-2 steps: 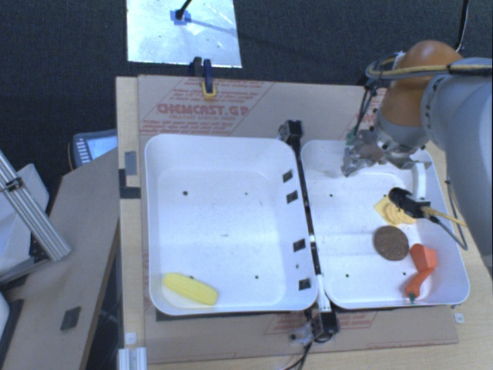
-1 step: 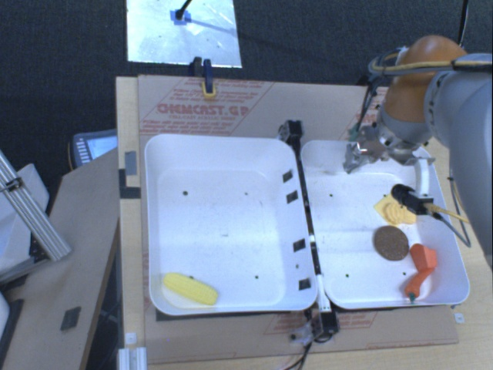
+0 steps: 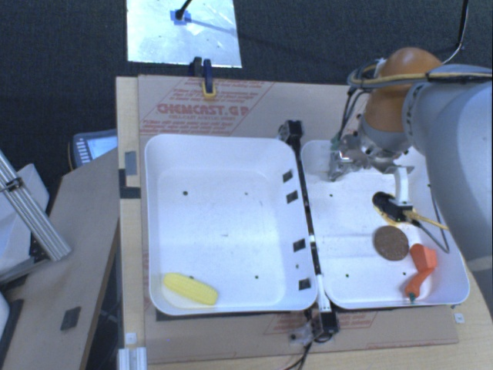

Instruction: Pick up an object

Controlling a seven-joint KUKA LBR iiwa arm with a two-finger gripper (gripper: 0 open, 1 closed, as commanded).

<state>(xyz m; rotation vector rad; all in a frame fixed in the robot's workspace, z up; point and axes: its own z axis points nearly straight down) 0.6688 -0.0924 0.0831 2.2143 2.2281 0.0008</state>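
Yellow corn cob (image 3: pixel 189 289) lies in the left bin (image 3: pixel 231 206), at its near-left corner, well apart from the pincer (image 3: pixel 337 169). Pincer is at the far-left part of the right bin (image 3: pixel 347 264), close to the edge where the two bins meet. Whether it is apart or together: cannot tell from this view. Brown disc (image 3: pixel 391 243) lies flat on the right bin's floor, nearer the camera than the pincer and to the view's right of it, not touching it. Orange carrot-shaped piece (image 3: pixel 420 267) lies tilted just beside the disc, toward the bin's near-right corner, farther from the pincer than the disc.
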